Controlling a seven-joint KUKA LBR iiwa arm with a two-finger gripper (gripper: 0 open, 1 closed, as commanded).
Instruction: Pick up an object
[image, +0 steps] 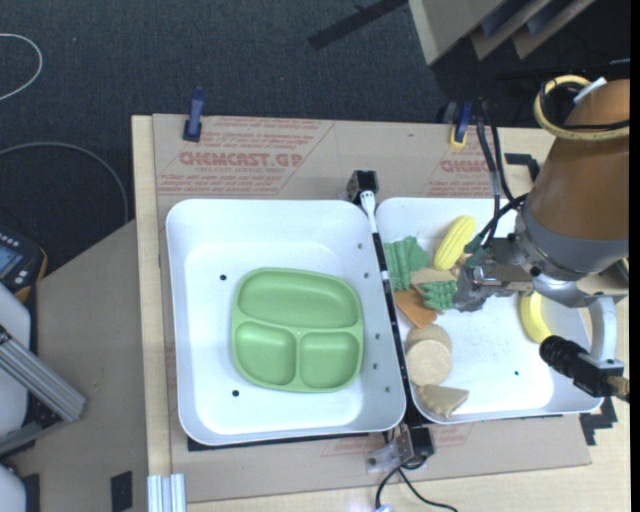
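In the right bin: my gripper, grip state unclear, beside corn cob, green toy, round biscuit; banana half hidden.

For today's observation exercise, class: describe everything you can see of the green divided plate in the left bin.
The pale green, plastic-looking divided plate is a rounded rectangle with three compartments: one long one along the far side and two smaller ones nearer the camera. It lies flat and upright, roughly centred on the floor of the left white bin. Nothing rests in it.
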